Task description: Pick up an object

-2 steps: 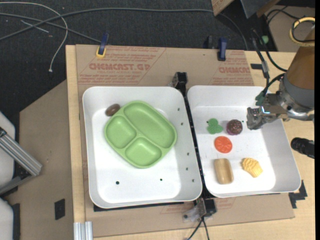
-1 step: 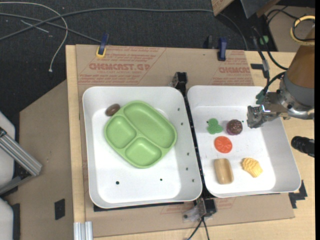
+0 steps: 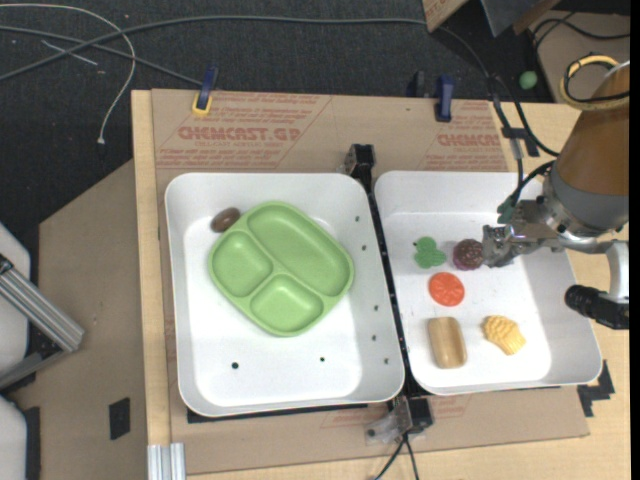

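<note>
In the left shallow white bin (image 3: 190, 298) a small brown oval piece (image 3: 226, 220) lies near the far left corner, touching the edge of a light green plastic tray with three compartments (image 3: 281, 267) that sits tilted in the bin's middle. In the right white bin (image 3: 570, 368), near the left wall, lies a small green leafy toy (image 3: 428, 253); just right of it a round dark maroon piece (image 3: 467, 255) sits against the gripper (image 3: 497, 247), and I cannot tell whether it is grasped. Toward the near edge lie a red-orange round slice (image 3: 446, 289), a tan bread-shaped block (image 3: 448, 341) and a yellow ridged piece (image 3: 504, 334).
</note>
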Controlling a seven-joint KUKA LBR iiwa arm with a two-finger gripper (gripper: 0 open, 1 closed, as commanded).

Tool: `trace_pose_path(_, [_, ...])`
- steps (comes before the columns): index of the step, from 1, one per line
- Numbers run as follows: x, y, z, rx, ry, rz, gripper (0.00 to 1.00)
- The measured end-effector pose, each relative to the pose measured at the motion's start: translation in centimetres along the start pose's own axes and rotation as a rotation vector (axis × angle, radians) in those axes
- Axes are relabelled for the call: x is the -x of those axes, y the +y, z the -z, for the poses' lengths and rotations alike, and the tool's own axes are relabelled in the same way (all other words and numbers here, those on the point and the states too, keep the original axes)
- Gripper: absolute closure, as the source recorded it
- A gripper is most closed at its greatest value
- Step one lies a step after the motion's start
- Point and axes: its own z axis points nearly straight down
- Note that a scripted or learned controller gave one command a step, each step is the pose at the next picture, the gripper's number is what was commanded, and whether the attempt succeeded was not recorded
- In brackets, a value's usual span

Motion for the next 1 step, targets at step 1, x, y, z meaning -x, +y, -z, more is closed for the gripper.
trace_pose_path(1, [-0.32,0.59,-5.74,0.002,0.0,0.0,0.0])
